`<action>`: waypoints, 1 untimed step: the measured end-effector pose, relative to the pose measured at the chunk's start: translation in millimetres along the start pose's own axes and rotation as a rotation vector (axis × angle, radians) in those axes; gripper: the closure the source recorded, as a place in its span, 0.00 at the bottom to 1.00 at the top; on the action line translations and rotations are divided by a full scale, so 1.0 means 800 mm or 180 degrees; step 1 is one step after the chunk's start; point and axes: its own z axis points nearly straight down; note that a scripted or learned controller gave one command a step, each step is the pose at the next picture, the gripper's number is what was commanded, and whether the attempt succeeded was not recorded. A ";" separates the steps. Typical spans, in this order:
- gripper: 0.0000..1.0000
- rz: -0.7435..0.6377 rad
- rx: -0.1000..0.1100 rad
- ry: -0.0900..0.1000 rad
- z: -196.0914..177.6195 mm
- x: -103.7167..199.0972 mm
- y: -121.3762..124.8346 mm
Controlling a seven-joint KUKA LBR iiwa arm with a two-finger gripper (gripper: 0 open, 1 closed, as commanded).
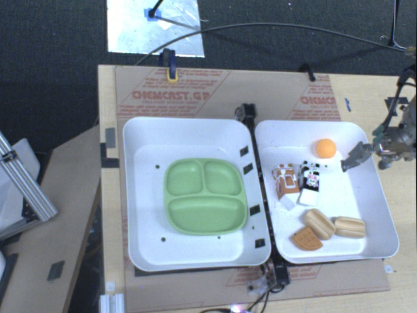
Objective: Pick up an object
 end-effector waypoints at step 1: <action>0.00 0.0007 0.0011 0.0006 0.073 0.010 -0.004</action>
